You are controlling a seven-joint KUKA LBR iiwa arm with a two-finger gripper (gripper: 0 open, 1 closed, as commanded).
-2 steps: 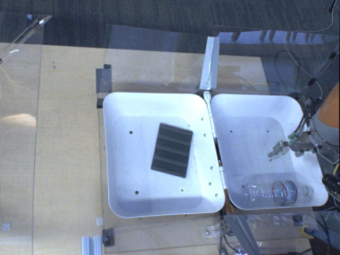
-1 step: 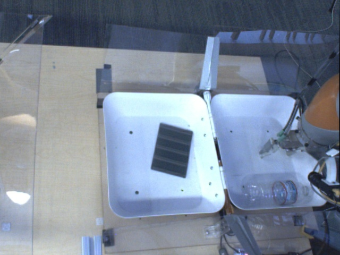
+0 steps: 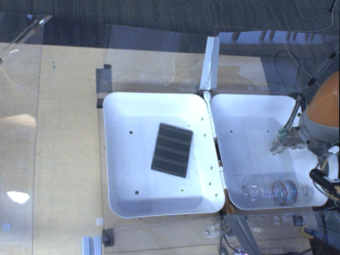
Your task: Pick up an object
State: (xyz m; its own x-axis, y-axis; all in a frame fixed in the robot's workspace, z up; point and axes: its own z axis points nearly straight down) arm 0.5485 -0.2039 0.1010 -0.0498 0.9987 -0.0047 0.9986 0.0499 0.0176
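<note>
Pale wooden bench top (image 3: 58, 142) under both bins. Left shallow white plastic bin (image 3: 114, 142) and right shallow white plastic bin (image 3: 239, 108) sit side by side, rims touching at the middle. Upright grey metal post (image 3: 210, 62) stands behind the bins' junction. Clear plastic sheet panel (image 3: 21, 132) covers the bench's left side, with glare patches. Dark grey ribbed carpet floor (image 3: 133, 4) runs along the top. Tangled black cables (image 3: 239, 243) lie below the right bin.
</note>
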